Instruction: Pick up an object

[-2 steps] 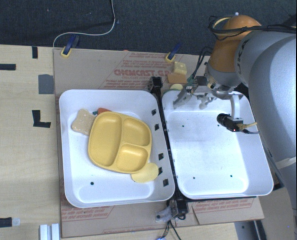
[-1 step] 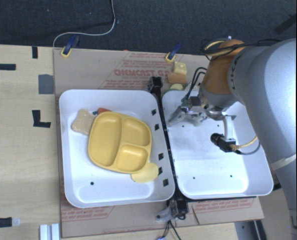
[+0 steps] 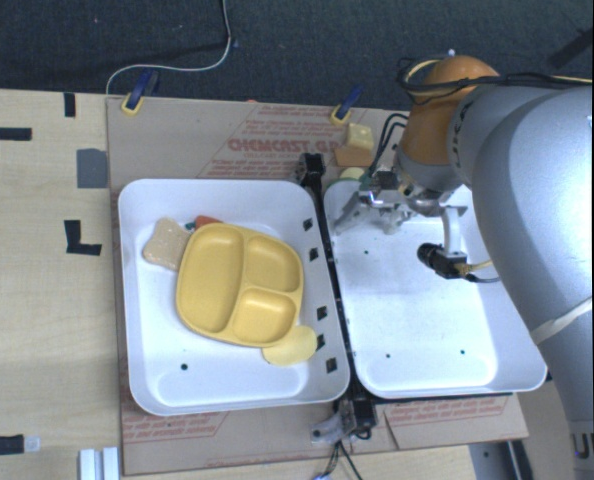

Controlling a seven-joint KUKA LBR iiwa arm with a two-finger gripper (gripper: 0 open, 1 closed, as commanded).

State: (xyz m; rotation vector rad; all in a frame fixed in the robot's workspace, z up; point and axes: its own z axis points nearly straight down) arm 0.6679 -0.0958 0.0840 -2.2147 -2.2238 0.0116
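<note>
The pincer [image 3: 382, 200] sits low over the far edge of the right bin [image 3: 427, 348], close to the divider between the two bins, hanging from the grey arm [image 3: 537, 188] with its orange band [image 3: 432, 118]. Whether it is spread or pressed together I cannot tell — the wrist hardware and cables cover it from above.

Just beyond the pincer, past the bin's far rim, a tan block [image 3: 357, 140] lies on the cardboard, and a pale greenish piece [image 3: 350, 175] shows right beside the pincer (too little of it is visible to name it).

Off to the pincer's left, across the divider, the left bin [image 3: 142, 368] holds a yellow divided plate [image 3: 239, 283]. A beige toast-like piece [image 3: 163, 243] lies against the plate's far-left edge, a bit of red [image 3: 207, 221] peeks out behind it, and a pale yellow slice [image 3: 291, 346] touches the plate's near-right corner — all well apart from the pincer.
</note>
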